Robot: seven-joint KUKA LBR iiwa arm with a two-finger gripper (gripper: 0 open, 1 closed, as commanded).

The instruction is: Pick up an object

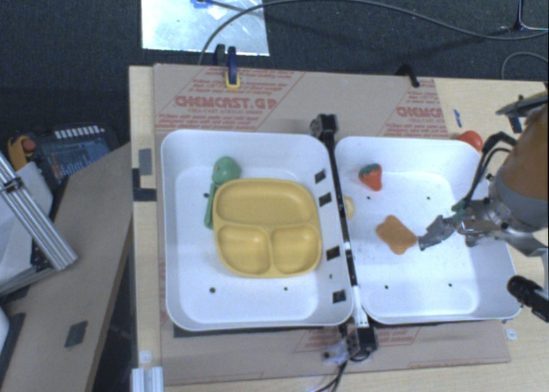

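Orange-brown flat piece [395, 234] lies on the floor of the right bin [412, 300], near its middle, flat side down. This is the nearest candidate for the pick. My gripper [431, 236] sits low over the same bin, just beside the piece on its right; the leading fingertip looks close to its edge, though I cannot tell whether it touches. Whether my fingers are spread or closed cannot be read at this angle, and nothing shows between them, so I record no hold.

Judgement: I am at the approach stage, pick not yet made. The piece is thin and low, so a grasp would need the fingers down at floor level and straddling it; a side nudge could merely slide it toward the divider.

Surroundings:
- Small red strawberry-like toy [370, 176] with green top, farther back in the right bin, well apart from me.
- Left bin [184, 292] holds a yellow divided tray [262, 227], with a green object [223, 171] partly tucked behind its back-left corner.
- A clip-studded divider [334, 219] separates the bins.

Nothing stands between me and the flat piece.
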